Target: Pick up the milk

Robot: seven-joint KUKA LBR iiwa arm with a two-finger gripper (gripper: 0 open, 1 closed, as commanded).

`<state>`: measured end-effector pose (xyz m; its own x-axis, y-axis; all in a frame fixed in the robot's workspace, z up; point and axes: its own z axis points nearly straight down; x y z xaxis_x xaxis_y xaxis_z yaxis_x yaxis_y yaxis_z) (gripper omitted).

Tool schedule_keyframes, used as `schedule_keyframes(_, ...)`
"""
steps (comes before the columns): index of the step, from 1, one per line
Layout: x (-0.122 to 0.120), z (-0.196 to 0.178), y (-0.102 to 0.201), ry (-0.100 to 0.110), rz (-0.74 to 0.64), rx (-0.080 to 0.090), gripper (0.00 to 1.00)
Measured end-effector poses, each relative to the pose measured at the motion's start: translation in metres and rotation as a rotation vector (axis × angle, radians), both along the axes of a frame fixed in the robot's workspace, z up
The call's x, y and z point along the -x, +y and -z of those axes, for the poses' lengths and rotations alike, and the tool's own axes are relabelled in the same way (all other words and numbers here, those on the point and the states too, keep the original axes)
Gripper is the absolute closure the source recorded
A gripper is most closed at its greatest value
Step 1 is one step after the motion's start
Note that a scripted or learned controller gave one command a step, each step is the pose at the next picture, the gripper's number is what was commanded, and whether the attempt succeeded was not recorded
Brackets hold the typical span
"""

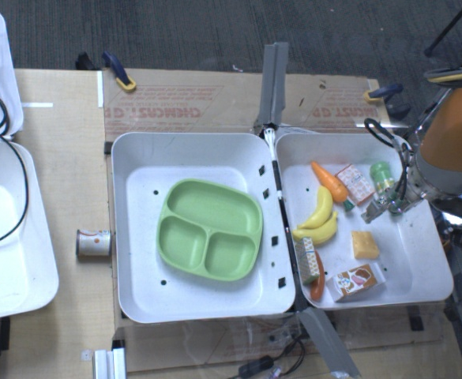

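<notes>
**Hanging over the right bin, milk not yet taken**

Lying flat near the front wall of the right bin (430,247), the milk carton (357,281): toward the camera from the gripper (390,204) and a little to its left in the view, well apart from it. Resting on a broad side with the printed face up, probably from being put in loosely among the other toy foods. So offering a wide flat top, not a narrow edge that is easy for pinching. Touching nothing of the arm, and nothing seen being carried.

Hanging low over the back half of the bin, the gripper, reaching in from the right. Whether spread or pressed together: cannot tell, being too small and blurred here.

Sitting between gripper and milk, a yellow block (365,245). Lying just beside the carton on the far side from the gripper, a red pepper (317,288) and a snack bar (308,257). Crowding close to the gripper, a small printed box (355,184) and a green bottle (381,174), with a carrot (328,180) and a banana (319,215) farther to the left.

Judging from this, needing to travel toward the front wall, passing over the yellow block, before lowering onto the carton.
</notes>
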<state>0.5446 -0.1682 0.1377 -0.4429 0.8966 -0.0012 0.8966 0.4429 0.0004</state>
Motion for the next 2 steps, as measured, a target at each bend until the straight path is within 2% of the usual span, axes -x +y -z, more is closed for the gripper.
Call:
schedule_keyframes(1,0.0,0.0,0.0,0.0,0.0,0.0,0.0)
schedule_keyframes(2,0.066,0.007,0.043,0.003,0.307,-0.001,0.0)
